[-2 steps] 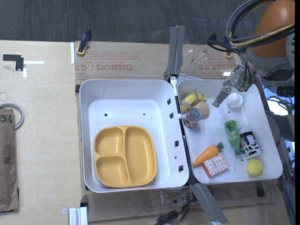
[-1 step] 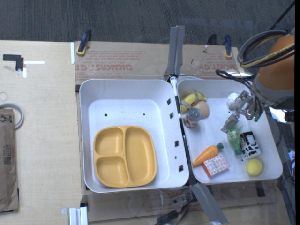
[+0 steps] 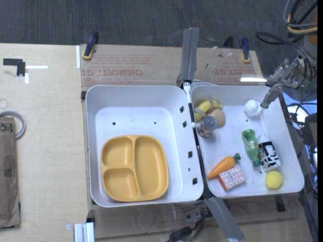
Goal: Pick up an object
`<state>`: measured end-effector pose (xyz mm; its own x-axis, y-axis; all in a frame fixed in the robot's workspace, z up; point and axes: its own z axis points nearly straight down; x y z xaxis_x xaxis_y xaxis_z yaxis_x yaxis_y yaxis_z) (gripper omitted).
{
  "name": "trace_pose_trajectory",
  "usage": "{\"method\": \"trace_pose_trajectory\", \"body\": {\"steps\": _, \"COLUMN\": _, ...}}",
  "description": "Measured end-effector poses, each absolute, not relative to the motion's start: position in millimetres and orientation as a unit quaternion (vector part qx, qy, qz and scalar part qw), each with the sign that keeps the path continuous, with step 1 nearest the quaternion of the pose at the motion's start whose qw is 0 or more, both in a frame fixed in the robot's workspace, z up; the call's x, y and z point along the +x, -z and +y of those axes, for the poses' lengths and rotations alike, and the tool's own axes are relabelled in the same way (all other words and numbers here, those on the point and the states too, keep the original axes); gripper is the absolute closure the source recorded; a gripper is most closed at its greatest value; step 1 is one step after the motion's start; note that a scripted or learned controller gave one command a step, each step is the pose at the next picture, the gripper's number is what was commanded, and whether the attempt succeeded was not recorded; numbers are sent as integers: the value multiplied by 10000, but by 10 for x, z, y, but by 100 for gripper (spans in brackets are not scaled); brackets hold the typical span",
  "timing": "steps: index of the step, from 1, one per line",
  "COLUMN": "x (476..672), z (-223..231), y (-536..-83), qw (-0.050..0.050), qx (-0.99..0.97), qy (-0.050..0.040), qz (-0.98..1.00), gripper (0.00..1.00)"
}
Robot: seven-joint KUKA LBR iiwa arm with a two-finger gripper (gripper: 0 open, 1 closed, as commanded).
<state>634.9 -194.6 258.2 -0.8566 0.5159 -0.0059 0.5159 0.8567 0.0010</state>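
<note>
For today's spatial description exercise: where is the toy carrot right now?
In the camera view, the carrot lies in the right bin, towards its front left, just above the small orange box and to the left of the green bottle.

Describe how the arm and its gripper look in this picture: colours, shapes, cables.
The gripper is a slim grey metal piece that tapers to a narrow tip over the right bin. Behind it the wrist is a cluster of silvery metal parts. Dark cables loop above it, one with an orange-yellow band. The rest of the arm is cut off by the picture's edge.
</note>
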Motion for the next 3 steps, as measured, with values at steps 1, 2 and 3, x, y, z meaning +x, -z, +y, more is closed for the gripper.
{"method": "trace_pose_trajectory", "body": {"steps": 1, "x": 5954, "z": -1689, "y": -1529, "qw": 9, "qx": 3492, "qy": 2, "qz": 9370, "gripper": 0}}
{"method": "trace_pose_trajectory", "body": {"steps": 2, "x": 5871, "z": -2039, "y": -924, "qw": 14, "qx": 3059, "qy": 3, "qz": 9521, "gripper": 0}}
{"method": "trace_pose_trajectory", "body": {"steps": 3, "x": 5709, "z": -1832, "y": -920, "qw": 5, "qx": 4822, "qy": 3, "qz": 8761, "gripper": 0}}
